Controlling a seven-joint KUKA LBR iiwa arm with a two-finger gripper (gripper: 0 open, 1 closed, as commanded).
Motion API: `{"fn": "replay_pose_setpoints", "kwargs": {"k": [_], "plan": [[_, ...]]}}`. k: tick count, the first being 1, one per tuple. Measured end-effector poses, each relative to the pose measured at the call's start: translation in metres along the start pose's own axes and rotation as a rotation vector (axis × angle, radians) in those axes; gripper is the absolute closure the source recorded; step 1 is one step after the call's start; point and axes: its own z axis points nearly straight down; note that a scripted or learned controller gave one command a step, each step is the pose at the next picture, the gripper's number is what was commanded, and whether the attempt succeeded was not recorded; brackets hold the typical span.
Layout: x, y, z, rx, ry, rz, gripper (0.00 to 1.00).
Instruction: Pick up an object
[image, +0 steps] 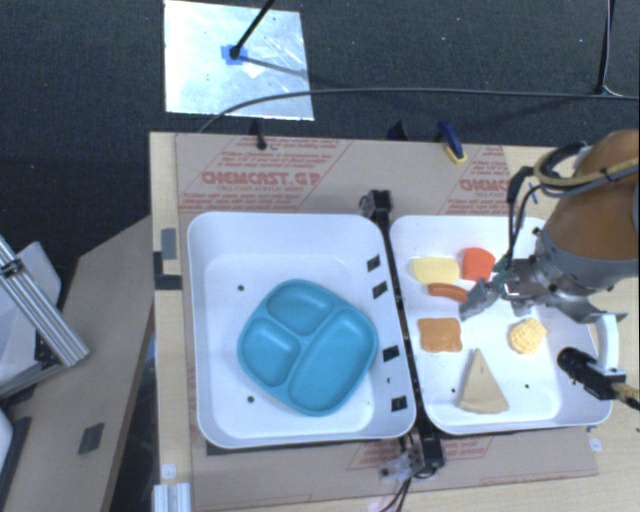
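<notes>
The left bin (215, 300) holds a blue divided plate (305, 346), which lies flat in the middle and is too wide and low to be an easy target. The right bin (440, 410) offers the better choice, because several small food pieces lie there apart from each other: a yellow block (434, 269), an orange-red piece (477, 262) just beside it, a small sausage (447, 291) below them, an orange square (439, 334), a pale wedge (481, 384) and a yellow bumpy round piece (527, 336). The gripper (482, 297) hangs over this bin, near the sausage and the orange square, and nothing is visible between its fingers; how far they are open I cannot tell from this angle. I think the step in hand is the descent to one piece. To do it well, the arm should choose a piece with free space on both sides, such as the orange square or the wedge, come down straight over its middle, and close only when the fingers are on both sides of it, without pushing the neighbours.
</notes>
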Motion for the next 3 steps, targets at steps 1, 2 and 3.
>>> {"fn": "replay_pose_setpoints", "kwargs": {"k": [1,2,3], "plan": [[-0.004,-0.007,0.058,0.003,0.001,0.003,0.0],[-0.001,0.0,0.117,0.004,0.001,0.002,0.0],[-0.001,0.002,0.122,-0.001,0.0,0.004,0.0]]}}
